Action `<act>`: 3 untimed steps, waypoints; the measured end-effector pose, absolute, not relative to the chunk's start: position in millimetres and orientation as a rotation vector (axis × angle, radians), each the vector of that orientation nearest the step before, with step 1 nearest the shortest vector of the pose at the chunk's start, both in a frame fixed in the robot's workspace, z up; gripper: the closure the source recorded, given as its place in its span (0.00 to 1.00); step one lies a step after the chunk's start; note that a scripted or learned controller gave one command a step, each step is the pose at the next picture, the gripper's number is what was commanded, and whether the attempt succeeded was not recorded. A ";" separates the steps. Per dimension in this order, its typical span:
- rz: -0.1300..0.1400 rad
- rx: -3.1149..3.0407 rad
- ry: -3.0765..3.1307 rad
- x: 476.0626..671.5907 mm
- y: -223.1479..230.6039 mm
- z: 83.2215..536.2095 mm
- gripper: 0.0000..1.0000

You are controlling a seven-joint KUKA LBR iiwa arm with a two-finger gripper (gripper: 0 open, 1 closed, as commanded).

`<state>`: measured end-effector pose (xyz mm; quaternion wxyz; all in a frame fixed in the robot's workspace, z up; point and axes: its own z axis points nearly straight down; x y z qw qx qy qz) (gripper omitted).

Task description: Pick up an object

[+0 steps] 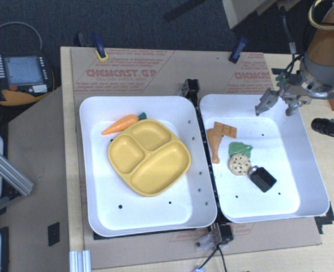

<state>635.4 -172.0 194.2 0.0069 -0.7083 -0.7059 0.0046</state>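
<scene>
cookie (239,164) below-left, apart from end effector (278,102)

Robotics lab, by every sign — surface (155,72) sheeted in protective board and clamped at the back edge, two white bins (93,169) laid side by side, teach pendant (21,75) hung at left, aluminium framing (8,169) alongside, grey-and-orange arm (325,44) reaching in.

Robot arm (325,50) with orange band above a pale grey wrist ring, thin dark cables running along it, metallic grey two-finger gripper (278,105) with slim angled fingers
</scene>
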 end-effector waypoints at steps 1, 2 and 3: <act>0.000 -2.221 -2.221 638.7 -171.4 203.7 0.00; 0.005 -2.216 -2.218 637.8 -161.3 146.1 0.00; 0.000 -2.221 -2.222 642.2 -151.9 95.9 0.00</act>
